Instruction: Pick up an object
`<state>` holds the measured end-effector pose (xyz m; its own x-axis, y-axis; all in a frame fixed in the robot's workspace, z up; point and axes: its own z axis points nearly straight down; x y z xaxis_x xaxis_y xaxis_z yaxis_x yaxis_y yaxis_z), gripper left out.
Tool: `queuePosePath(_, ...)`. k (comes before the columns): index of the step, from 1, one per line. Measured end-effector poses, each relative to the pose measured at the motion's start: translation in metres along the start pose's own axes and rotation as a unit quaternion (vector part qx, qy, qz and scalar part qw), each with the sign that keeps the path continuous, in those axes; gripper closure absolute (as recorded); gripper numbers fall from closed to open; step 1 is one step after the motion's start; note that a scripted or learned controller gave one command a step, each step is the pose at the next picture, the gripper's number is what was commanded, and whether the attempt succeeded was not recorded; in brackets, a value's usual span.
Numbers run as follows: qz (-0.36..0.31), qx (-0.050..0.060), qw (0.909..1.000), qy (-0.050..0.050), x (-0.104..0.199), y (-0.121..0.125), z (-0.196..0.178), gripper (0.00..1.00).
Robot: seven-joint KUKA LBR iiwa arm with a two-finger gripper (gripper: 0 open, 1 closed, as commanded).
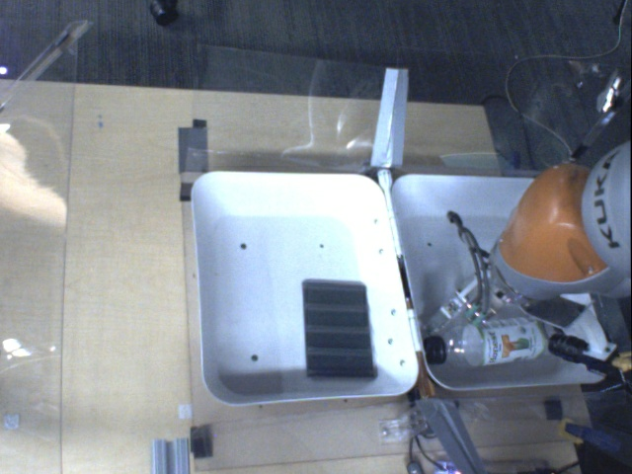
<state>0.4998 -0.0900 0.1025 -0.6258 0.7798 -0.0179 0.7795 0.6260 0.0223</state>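
Looming closest to the lens, the arm's orange band [553, 235] hangs over the right bin [425, 220], and we take that bin as our landmark for everything else. Below the band, the gripper [474, 299] sits low inside the bin amid cables, and we cannot tell how it is set from this angle. Just beyond it, against the bin's near wall, lies a clear plastic bottle [489, 346] on its side, black cap pointing toward the divider, label facing up. That bottle looks to us like the thing to pick. To do it well, we would come down squarely across the bottle's body rather than its neck, since a smooth round bottle is likely to roll or squirt out of a glancing pinch, and the wall close behind it leaves little room on that side. Left of the landmark, touching it along the divider, the left bin [237, 205] holds a dark ribbed block [339, 328] in its near part. Both bins rest on a pale wooden bench [118, 294], with clear plastic sheeting [39, 117] standing far to the left and dark carpet [296, 8] behind.
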Motion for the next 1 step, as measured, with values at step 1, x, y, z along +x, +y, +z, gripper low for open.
queuePosePath(1, -0.083, 0.007, 0.9965, 0.007, 0.0009, -0.0096, -0.0887, 0.0)
